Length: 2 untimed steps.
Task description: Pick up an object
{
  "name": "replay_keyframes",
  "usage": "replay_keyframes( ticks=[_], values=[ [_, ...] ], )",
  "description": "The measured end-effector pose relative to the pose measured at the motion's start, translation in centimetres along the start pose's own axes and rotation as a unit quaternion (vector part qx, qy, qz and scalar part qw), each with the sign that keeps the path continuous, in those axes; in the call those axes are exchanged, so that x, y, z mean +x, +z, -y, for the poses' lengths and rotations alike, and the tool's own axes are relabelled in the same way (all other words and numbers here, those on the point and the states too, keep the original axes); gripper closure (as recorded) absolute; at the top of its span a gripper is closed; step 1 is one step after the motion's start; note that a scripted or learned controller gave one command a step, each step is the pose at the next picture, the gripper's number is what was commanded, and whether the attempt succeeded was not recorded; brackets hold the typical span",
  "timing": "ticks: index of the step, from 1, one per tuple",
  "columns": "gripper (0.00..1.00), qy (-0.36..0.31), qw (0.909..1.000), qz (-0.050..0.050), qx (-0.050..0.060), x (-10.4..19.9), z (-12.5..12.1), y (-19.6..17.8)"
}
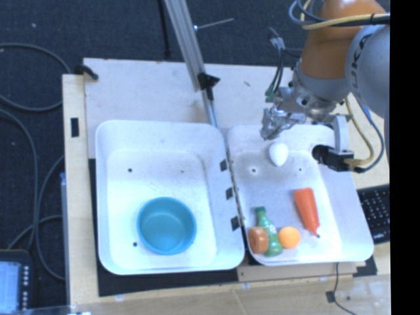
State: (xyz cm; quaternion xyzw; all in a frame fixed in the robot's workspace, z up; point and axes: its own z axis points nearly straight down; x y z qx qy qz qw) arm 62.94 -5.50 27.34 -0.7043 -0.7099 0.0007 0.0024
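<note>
The right bin (pixel 341 241) holds a white egg-shaped object (pixel 279 154) near its far side, an orange carrot (pixel 306 210) at mid-right, and at the front a green bottle-shaped piece (pixel 267 228), a brown-red round piece (pixel 257 240) and an orange ball (pixel 289 237) close together. My gripper (pixel 271 128) hangs over the far left part of this bin, just above and left of the white egg, with nothing visibly held between its fingers.
A blue bowl (pixel 167 225) sits in the left bin (pixel 118 143) toward its front. A slanted metal post (pixel 190 51) rises from the bench behind the bins. Black clips line the seam between the bins. A keyboard (pixel 375 209) lies at the right.
</note>
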Motion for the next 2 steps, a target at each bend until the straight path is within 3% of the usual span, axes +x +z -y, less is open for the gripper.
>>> replay_keyframes(
  ticks=[1,2],
  values=[
    [1.0,0.0,1.0,0.001,0.0,4.7,1.0,1.0],
    [1.0,0.0,1.0,0.001,0.001,10.2,0.1,2.6]
  ],
)
